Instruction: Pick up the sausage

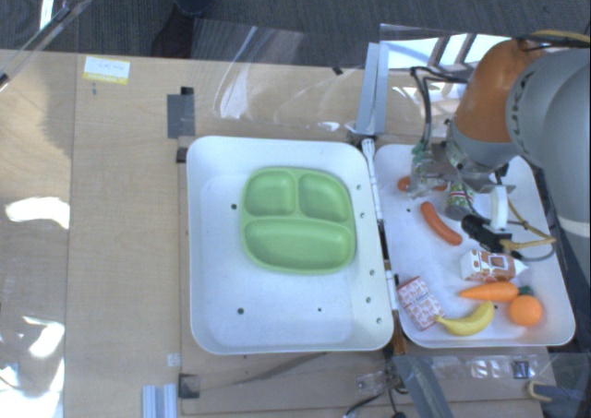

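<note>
You have the bench [111, 222] filling most of the frame, with two white bins side by side on it. The left bin [212, 315], at centre frame, carries a green divided plate [298, 220]. The right bin [397, 162], at the right of the frame, holds all the loose food.

The arm [540, 102] comes in from the upper right, its orange band sitting above the wrist, and it hangs over the upper part of the right bin. The gripper [432, 176] points down near the bin's upper left area. You cannot tell from this slant how wide it is set; the tool end is too cluttered with cables and dark parts to read.

Judge the task as not yet done: the sausage [440, 223] lies flat on the floor of the right bin, slanting from upper left to lower right, and nothing is lifting it. It sits just below and slightly right of the gripper, close by. A descent onto it and a lift are what remain.

Lower in the same bin you see a carrot [489, 292], an orange [525, 311], a banana [467, 321] and a small red packet [418, 302], all apart from the sausage.
</note>
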You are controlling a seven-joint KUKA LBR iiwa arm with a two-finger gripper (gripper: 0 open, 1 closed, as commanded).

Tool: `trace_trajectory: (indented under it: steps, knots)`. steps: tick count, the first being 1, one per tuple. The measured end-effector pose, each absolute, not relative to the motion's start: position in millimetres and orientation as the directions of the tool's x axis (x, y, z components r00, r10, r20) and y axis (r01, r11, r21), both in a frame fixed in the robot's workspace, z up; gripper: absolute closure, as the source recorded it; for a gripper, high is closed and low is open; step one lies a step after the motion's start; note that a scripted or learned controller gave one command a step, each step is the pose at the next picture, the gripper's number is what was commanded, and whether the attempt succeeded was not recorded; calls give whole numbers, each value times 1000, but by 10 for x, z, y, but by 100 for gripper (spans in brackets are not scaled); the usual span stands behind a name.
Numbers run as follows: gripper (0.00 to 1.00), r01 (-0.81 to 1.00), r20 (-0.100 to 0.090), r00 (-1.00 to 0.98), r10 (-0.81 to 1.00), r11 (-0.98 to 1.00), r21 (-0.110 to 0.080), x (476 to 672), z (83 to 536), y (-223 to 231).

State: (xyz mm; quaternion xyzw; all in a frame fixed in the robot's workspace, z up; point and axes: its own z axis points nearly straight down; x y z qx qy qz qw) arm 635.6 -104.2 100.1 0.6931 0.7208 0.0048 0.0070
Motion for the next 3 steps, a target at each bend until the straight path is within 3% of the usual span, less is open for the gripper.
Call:
trace_trajectory:
  steps: [1,2,3]
  knots:
    - [100,997,-1,-80,997,80,7,6546,1864,-556]
    - [0,997,-1,-80,997,80,7,6544,1861,-557]
    - [0,997,-2,-75,997,75,10,6442,963,-1060]
